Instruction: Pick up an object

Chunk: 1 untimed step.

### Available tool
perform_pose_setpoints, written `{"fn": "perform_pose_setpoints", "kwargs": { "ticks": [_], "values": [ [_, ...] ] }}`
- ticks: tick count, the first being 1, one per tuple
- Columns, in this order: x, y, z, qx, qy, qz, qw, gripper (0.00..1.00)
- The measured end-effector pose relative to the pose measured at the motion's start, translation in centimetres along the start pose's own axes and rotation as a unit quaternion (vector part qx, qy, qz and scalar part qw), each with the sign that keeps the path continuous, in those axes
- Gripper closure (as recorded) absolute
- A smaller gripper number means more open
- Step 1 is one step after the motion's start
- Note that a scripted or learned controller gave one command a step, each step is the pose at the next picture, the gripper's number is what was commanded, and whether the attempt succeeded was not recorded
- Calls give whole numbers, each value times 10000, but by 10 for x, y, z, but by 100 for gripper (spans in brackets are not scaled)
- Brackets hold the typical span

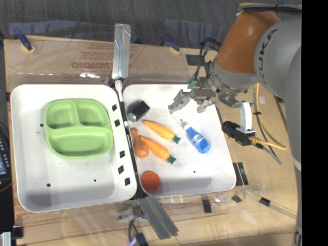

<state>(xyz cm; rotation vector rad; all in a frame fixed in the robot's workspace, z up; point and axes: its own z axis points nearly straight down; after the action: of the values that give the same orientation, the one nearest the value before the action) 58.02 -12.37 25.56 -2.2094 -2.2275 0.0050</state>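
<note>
The right bin [215,173] holds two toy carrots, one upper [159,130] and one lower [156,147], plus a small blue bottle [197,139] with a white cap. An orange piece [139,146] lies against the bin's left wall, an orange-red round toy [150,180] sits at the front, and a black block [137,108] rests near the back left. My gripper [190,102] hangs over the back of the right bin, above and behind the blue bottle. Its fingers stand apart and open, with nothing between them.
The left bin [31,188] carries a green divided plate [78,126]. A divider with black clips [123,152] separates the two bins. A metal strip [121,50] stands behind them. A cable and black connector [240,132] hang off the arm at the right bin's edge.
</note>
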Motion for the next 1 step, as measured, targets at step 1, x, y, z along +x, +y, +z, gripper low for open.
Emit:
{"fn": "perform_pose_setpoints", "kwargs": {
  "ticks": [1],
  "values": [
    [18,-28,146,-31,-19,-1108,9938,0]
  ]
}}
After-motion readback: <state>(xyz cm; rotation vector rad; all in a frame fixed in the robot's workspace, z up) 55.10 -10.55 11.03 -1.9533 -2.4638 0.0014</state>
